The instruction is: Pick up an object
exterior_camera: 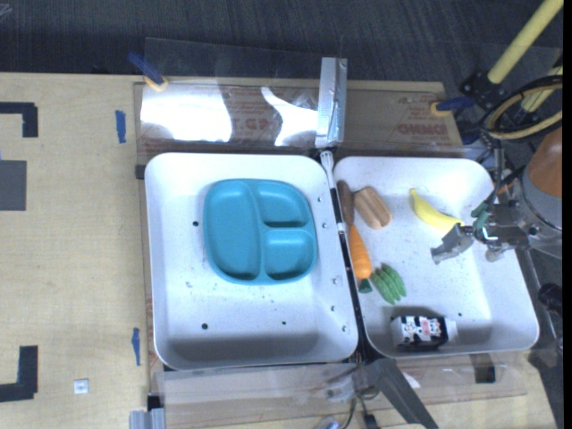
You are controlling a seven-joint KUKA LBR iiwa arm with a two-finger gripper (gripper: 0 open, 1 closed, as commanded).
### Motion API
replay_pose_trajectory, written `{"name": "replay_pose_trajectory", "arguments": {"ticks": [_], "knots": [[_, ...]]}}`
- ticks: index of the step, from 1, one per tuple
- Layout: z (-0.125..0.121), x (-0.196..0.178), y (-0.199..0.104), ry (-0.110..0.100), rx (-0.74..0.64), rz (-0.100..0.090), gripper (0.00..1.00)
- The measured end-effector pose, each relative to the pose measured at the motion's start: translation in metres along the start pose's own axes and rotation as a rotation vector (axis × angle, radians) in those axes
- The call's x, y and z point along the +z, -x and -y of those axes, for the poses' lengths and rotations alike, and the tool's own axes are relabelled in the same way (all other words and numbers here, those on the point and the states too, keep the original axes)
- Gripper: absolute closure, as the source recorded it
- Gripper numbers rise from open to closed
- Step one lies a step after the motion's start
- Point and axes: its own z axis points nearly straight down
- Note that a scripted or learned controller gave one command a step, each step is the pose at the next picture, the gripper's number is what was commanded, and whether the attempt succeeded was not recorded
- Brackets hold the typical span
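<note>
I see my gripper spread open with nothing in it, in the right bin; the banana lies just left and farther (long axis slanting), touching nothing

Open white floor across the middle and far right of the right bin, reachable from above. Crowded along its left wall: bread roll, carrot, green vegetable. Banana near the back, dark can blocking the front edge.
</note>
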Motion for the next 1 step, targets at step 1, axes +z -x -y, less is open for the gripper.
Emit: {"name": "replay_pose_trajectory", "arguments": {"ticks": [1], "knots": [[-0.126, 0.0852, 0.0021, -0.002, -0.216, 0.0, 0.0]]}}
